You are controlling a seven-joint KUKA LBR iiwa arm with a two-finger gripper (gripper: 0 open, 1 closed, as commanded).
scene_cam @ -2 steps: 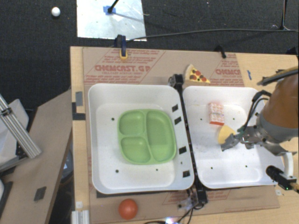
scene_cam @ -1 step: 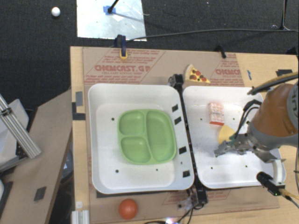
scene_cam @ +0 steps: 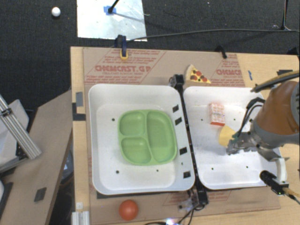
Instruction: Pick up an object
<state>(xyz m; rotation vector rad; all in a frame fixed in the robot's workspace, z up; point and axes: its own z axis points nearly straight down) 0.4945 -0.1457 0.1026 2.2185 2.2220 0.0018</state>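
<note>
Two white bins seen: left bin (scene_cam: 101, 125) holds one green tray (scene_cam: 147, 137); right bin (scene_cam: 211, 172) holds one yellow block (scene_cam: 226, 135) and one red-white packet (scene_cam: 216, 113). Gripper (scene_cam: 234, 146) positioned touching block; grip state cannot be determined.

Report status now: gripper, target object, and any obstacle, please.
Gripper low in right bin, fingers unclear. Yellow block touching it, not confirmed held. Red-white packet close behind.

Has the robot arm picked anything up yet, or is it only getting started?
Nothing looks lifted. The gripper is down in the right bin, right beside a yellow block. Whether it has hold of the block is unclear. Gripping and raising it remain.
</note>
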